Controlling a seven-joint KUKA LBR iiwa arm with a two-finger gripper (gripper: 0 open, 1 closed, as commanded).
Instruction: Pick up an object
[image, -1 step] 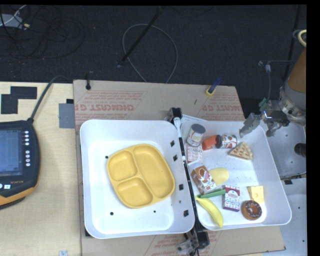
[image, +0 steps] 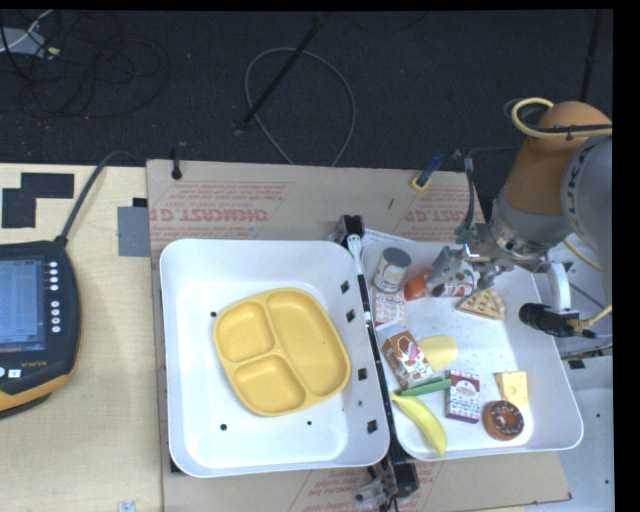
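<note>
Objects: your pick choices sit crowded in the right bin (image: 560, 425). A small can (image: 391, 269) stands at its far left corner, a red piece (image: 416, 288) just beside it.
Mid bin: a pizza-slice wedge (image: 484, 303) lies near the hand; a printed carton (image: 405, 358) touches a pale yellow rounded item (image: 438, 350).
Near edge: banana (image: 424, 421), green stick (image: 424, 386), small red box (image: 463, 396), chocolate donut (image: 503, 420), yellow cheese block (image: 513, 387), all close together.
Hand: you see the hand (image: 462, 268) low over the bin's far side, between can and pizza wedge; you cannot tell whether it is clenched or released, or grasping anything.
Open room: bare white floor shows right of the pizza wedge.
Left bin: the left bin (image: 190, 420) carries a glossy yellow divided plate (image: 281, 350), wide white margin around it.
Surface: both bins rest on brown cardboard (image: 240, 205) on the tabletop (image: 80, 440); a pendant (image: 32, 320) lies at left, dark carpet and cables beyond.
</note>
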